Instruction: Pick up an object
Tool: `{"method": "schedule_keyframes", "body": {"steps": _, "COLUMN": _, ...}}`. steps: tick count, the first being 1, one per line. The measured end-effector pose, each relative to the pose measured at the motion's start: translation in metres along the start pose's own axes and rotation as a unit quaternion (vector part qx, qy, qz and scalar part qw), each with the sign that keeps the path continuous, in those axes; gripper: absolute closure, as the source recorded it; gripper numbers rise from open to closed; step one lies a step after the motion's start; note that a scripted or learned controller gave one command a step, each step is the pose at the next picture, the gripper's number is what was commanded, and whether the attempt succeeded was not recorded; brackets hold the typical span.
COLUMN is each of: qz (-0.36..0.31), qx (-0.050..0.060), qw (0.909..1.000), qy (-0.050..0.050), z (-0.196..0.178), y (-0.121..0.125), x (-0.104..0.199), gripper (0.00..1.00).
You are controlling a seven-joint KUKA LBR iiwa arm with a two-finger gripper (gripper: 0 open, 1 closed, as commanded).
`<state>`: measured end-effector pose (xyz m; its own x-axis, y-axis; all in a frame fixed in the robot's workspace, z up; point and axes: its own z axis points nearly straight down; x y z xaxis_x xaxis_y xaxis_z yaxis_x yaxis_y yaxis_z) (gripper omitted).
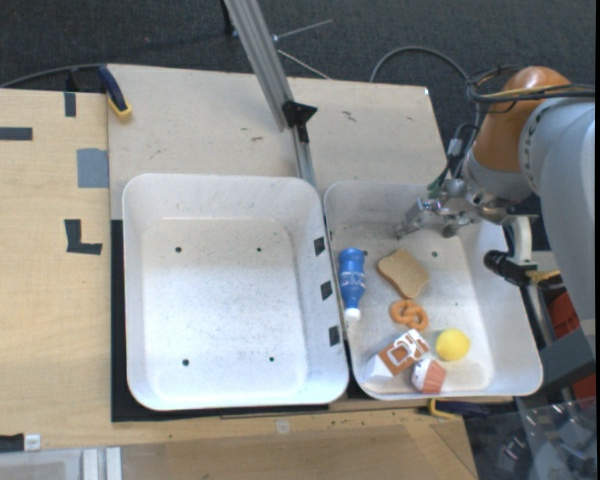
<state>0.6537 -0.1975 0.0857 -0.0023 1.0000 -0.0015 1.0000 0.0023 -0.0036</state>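
Gripper (432, 218) low over right bin (500, 363), far end; jaws' state unclear. Bottle (351, 277), bread (404, 272), pretzel (409, 315), ball (453, 345) lie apart.

High slanted overhead view onto both bins (140, 268)

The right bin (500, 363) holds a bottle (351, 280) left of bread (404, 273), pretzel (410, 315) and ball (452, 345).
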Motion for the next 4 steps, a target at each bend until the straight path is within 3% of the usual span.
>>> {"method": "schedule_keyframes", "body": {"steps": 1, "qz": -0.001, "qx": -0.001, "qw": 1.0, "qy": -0.001, "z": -0.013, "y": 0.001, "x": 0.0, "gripper": 1.0}}
{"method": "schedule_keyframes", "body": {"steps": 3, "qz": 0.0, "qx": -0.005, "qw": 1.0, "qy": 0.0, "z": -0.14, "y": 0.009, "x": 0.007, "gripper": 1.0}}
{"method": "schedule_keyframes", "body": {"steps": 4, "qz": 0.0, "qx": -0.002, "qw": 1.0, "qy": 0.001, "z": -0.154, "y": 0.009, "x": 0.008, "gripper": 1.0}}
